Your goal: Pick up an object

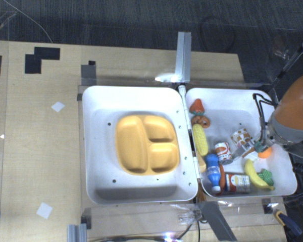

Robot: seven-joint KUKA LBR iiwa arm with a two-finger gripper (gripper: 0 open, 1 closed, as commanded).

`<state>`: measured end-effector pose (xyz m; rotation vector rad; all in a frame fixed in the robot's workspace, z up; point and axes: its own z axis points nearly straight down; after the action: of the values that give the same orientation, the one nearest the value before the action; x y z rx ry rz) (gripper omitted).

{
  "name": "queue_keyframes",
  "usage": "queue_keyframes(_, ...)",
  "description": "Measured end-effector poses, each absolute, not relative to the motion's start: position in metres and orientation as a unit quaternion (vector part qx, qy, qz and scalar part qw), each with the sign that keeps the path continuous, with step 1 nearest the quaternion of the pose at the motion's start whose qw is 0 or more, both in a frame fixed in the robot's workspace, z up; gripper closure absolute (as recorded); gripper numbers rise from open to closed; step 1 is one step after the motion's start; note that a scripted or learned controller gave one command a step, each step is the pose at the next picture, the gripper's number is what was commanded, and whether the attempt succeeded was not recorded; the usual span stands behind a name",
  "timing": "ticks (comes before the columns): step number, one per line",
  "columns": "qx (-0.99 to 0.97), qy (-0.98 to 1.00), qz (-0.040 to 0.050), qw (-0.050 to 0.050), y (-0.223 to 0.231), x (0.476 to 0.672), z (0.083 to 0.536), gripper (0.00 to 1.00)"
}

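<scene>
**Right bin: arm at the far edge, objects lying loose**

The small toy items lie in the right shallow white bin (227, 102): a yellow corn cob (200, 139) along the left wall, a blue bottle (212, 169), a red-labelled can (237, 182), a yellow banana (255, 175) touching a green leafy piece (265, 177). The gripper (260, 145) sits near a patterned packet (241, 136); whether its claw is apart or together cannot be determined. The left white bin (93, 135) holds a yellow divided tray (146, 144).

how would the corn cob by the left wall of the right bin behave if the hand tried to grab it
The corn cob looks long and rounded, so it may roll sideways when nudged. It lies close to the bin wall, which probably leaves little finger room. Its bumpy surface might help grip.
</scene>
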<state>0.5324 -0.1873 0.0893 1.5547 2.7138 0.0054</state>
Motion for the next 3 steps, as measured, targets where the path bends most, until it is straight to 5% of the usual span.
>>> queue_keyframes(1, 0.47, 0.883, 0.0012, 0.005, -0.205, 0.569, 0.121, 0.0)
queue_keyframes(2, 0.561, 0.828, 0.0031, 0.007, -0.205, 0.543, 0.091, 0.0)
queue_keyframes(3, 0.557, 0.83, 0.0051, 0.012, -0.204, 0.547, 0.104, 1.0)
